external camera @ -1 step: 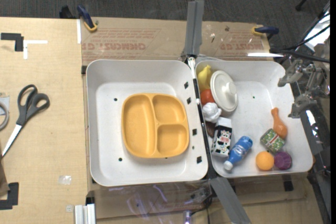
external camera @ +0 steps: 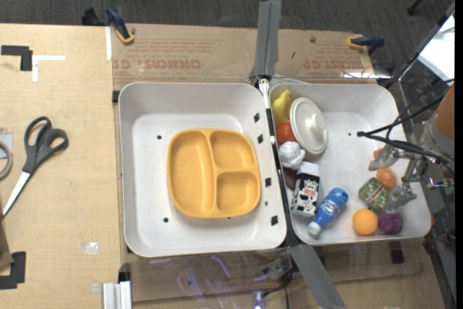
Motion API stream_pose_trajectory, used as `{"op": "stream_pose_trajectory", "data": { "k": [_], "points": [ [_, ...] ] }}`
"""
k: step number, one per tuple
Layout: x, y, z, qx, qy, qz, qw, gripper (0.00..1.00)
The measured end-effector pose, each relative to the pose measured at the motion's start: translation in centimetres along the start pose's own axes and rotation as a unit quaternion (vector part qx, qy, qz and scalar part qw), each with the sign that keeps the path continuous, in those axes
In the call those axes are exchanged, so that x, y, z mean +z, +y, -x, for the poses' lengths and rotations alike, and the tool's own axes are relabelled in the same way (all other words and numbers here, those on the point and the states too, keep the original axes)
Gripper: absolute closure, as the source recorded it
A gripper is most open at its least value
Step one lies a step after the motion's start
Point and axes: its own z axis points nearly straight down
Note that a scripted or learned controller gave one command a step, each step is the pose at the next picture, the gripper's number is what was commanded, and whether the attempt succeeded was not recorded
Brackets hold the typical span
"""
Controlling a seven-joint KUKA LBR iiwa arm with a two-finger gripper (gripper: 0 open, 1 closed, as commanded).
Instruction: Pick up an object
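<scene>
Blue bottle (external camera: 328,211) diag, cap lower-left.

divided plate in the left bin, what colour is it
Yellow-orange; the divided plate shows plainly in the camera view.

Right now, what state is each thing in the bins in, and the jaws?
Yellow divided tray: flat, upright, in the left bin.
Blue bottle: lying on its side in the right bin.
Milk carton: lying down by the divider.
White lid: tilted against the left wall.
Gripper: jaws open around a small orange object.
</scene>
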Motion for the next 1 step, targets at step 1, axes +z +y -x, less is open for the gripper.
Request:
{"op": "stream_pose_trajectory", "data": {
  "k": [1],
  "points": [
    [5.40, -0.54, -1.41, 0.034, 0.000, 0.000, 0.9994, 0.00]
  ]
}}
